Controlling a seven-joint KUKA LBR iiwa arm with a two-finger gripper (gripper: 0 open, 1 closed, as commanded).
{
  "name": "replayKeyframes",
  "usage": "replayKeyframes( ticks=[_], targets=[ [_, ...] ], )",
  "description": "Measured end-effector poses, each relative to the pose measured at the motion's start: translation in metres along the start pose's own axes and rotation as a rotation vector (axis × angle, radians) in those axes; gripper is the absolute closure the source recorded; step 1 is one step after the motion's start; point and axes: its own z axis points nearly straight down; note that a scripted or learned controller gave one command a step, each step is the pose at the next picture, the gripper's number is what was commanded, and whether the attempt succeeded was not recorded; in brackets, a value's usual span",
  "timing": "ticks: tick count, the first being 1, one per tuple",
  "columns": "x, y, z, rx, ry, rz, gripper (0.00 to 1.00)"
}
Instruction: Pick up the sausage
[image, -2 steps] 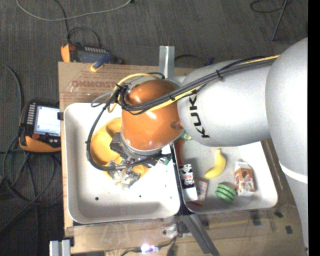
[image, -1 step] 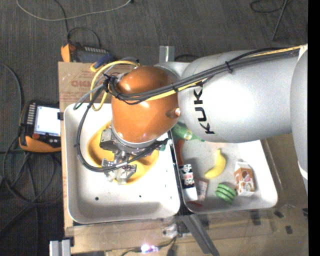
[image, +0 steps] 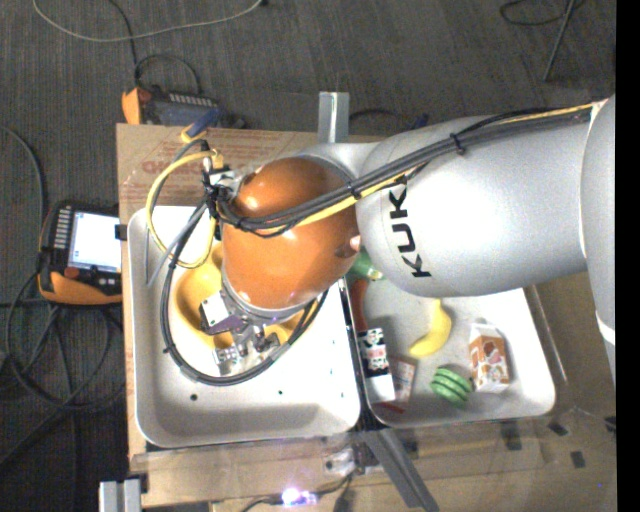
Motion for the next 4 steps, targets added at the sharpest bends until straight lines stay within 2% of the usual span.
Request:
replayKeyframes(
  ticks=[1, 2, 3, 4],
  targets=[
    [0.035, 0.005, -0.038, 0.001, -0.003, -0.496, 1.00],
    [0.070, 0.007, -0.002, -0.002, -0.002, -0.536, 1.00],
    [0.171, 0.040, -0.010, -0.002, -0.001, -0.777, 1.00],
    [0.168, 0.039, -0.018, -0.002, -0.009, -0.775, 1.00]
  ],
)
